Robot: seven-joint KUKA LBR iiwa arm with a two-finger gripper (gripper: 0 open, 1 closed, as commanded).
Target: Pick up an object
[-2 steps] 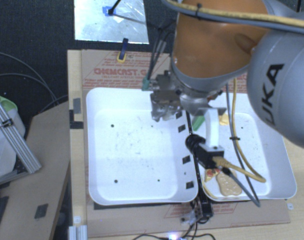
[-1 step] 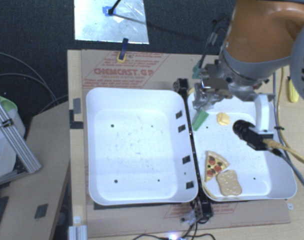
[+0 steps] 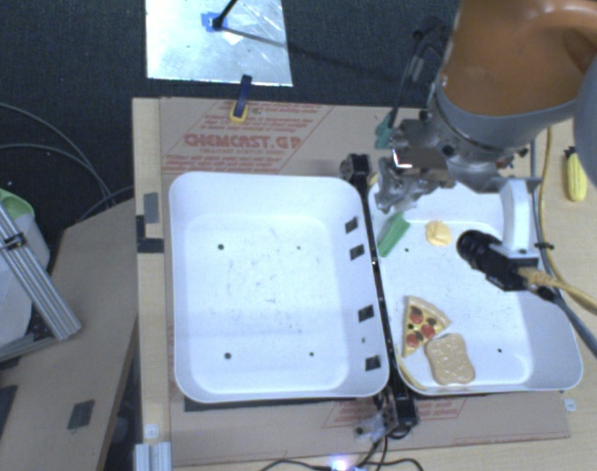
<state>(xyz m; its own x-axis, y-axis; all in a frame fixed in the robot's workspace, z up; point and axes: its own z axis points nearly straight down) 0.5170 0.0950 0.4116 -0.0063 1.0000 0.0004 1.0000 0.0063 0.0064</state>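
In the right bin [image 3: 549, 366] lie several small things. A green stick-shaped piece [image 3: 392, 235] leans by the bin's left wall near the far corner. A small yellow lump [image 3: 438, 233] rests to its right. Toward the front lie a pizza slice toy [image 3: 422, 325] and a tan cracker-like piece [image 3: 449, 358], side by side. My gripper [image 3: 395, 200] hangs over the far left corner of the right bin, just above the upper end of the green piece. Whether it touches the green piece is unclear.
The left bin [image 3: 269, 287] sits beside the right one, with a divider and black clips [image 3: 362, 283] between them. The arm's grey and orange body [image 3: 515, 57] covers the far right. A metal sheet [image 3: 218, 27] lies beyond the bins.
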